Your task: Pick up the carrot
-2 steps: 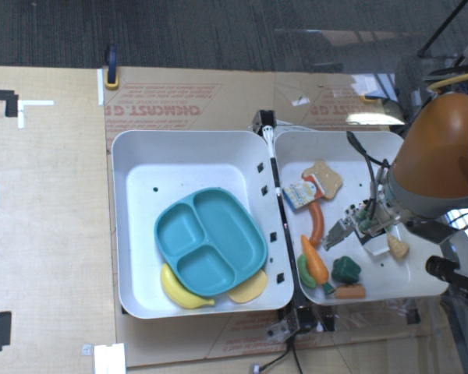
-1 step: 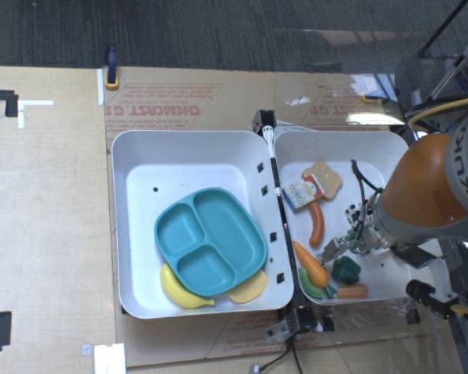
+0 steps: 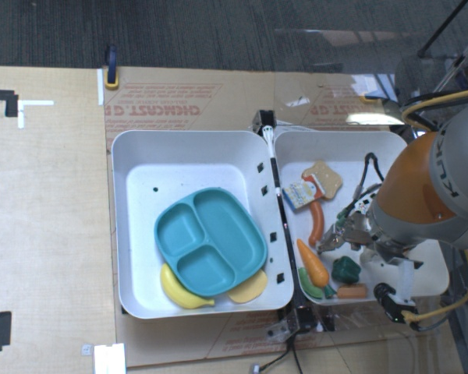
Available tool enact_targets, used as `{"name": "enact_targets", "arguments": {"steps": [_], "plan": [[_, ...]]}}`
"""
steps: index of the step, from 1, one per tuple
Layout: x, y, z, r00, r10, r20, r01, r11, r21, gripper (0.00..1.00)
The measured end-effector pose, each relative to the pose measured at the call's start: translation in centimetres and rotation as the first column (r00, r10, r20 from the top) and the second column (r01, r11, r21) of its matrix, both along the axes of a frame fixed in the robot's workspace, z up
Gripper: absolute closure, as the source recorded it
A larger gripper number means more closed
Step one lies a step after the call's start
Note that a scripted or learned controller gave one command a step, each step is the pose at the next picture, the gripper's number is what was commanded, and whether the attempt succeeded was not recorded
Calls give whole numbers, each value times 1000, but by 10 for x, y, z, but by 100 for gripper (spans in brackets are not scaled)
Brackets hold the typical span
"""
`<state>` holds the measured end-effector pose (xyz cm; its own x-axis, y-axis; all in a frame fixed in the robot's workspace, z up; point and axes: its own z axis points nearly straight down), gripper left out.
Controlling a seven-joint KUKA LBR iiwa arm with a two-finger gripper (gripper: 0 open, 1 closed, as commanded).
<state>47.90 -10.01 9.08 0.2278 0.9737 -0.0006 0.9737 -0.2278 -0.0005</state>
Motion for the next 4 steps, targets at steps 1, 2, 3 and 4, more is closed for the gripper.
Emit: {"name": "enact_targets", "arguments": {"steps": [1, 2, 3, 4], "plan": [[1, 6, 1, 979, 205, 3, -205, 979, -1, 0], [-1, 2, 0, 995, 99, 1, -99, 995, 0, 0], [-1, 7, 0, 990, 139, 0, -139, 990, 0, 0], [4, 0, 4, 892, 452, 13, -452, 892, -11, 0]]}}
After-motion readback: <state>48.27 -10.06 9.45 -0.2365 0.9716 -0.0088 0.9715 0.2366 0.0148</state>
